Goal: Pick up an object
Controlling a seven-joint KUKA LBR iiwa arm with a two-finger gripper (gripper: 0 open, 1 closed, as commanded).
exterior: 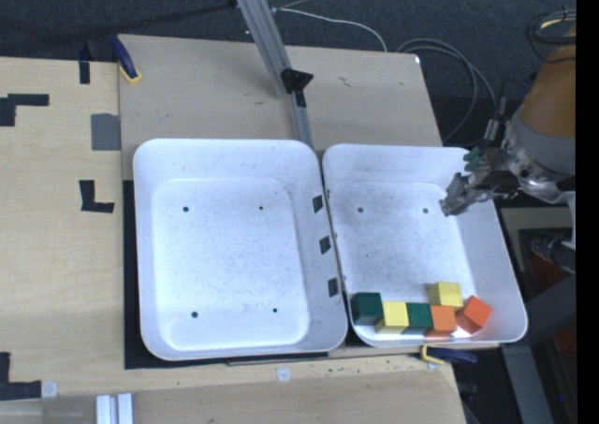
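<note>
Camera view, looking down at a slant. Two shallow white bins side by side on the table (374, 85): left bin (150, 254), right bin (487, 254). In the right bin's near right corner, a huddle of small blocks: dark green block (366, 305), yellow block (394, 314), green block (418, 316), orange block (443, 319), a second yellow block (447, 294) just behind, and a red-orange block (474, 312) tilted against the rim. Gripper (459, 197) at the right bin's far right side, near the rim, well apart from the blocks, holding nothing; fingers too small and blurred, so open or shut could not be told.

Judged: reaching step, grasp not begun. Best done by travelling toward the near corner, then dropping straight onto an outer block, likely the dark green one at the left end, with bare floor on its left and far sides. Rim tight behind the cluster on the near and right sides; neighbours touching, so little room between. Open bin floor across the middle and far part for the approach.
</note>
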